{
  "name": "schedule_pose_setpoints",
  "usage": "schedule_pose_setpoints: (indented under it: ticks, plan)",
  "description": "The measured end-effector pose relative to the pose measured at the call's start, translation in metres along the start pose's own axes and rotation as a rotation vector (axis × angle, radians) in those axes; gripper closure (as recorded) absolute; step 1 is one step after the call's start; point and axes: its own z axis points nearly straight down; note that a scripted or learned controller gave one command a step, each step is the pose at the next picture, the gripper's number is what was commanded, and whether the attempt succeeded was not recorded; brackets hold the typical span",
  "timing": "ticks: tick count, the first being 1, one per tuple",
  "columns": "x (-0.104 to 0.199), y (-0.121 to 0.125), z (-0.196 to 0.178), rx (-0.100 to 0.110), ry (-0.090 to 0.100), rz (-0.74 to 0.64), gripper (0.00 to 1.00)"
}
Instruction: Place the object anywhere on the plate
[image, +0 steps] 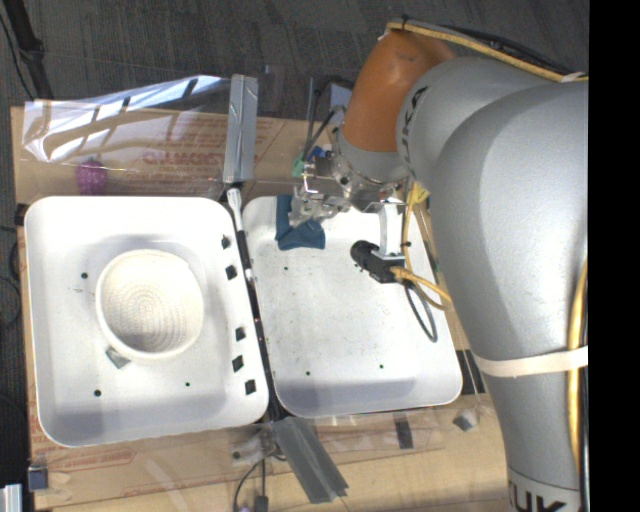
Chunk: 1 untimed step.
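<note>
A white round plate (151, 303) lies in the left bin (60, 400). A dark blue object (300, 234), soft and crumpled in shape, rests at the far end of the right bin (350, 390). My gripper (316, 203) hangs directly over that blue object, at its top edge; the arm's grey body and orange band rise behind it to the right. The fingertips are lost against the object and the wrist hardware.
A black cable piece (378, 262) and a yellow looped cable (425, 300) hang from the arm over the right bin. A small grey bit (116, 357) lies beside the plate. Clear plastic wrap (120, 110) and a purple thing (92, 177) sit behind the left bin.
</note>
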Motion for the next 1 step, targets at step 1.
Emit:
schedule_pose_setpoints:
  ticks: [1]
  plan:
    - [0.0428,-0.0052,-0.0799,-0.005,-0.001,-0.013,1.0]
